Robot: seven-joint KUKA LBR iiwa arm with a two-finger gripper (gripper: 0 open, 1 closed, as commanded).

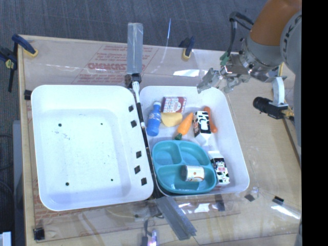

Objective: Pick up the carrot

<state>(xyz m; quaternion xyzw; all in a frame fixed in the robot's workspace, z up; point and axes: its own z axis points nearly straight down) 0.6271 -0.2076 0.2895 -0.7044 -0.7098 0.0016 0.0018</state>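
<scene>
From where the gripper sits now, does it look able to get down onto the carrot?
Probably yes: the carrot lies uncovered from above, though a yellow item and a black-and-white carton crowd its sides.

orange carrot [184, 125] with green end, blue bottle [153, 120], yellow piece [171, 119], red-white packet [173, 104], black-white carton [202, 123], cow-patterned black-white carton [220, 170], teal divided tray [183, 165] holding white can [194, 173] with red print, both bins white [82, 147] [237, 152], arm orange band upper right [271, 9]
</scene>
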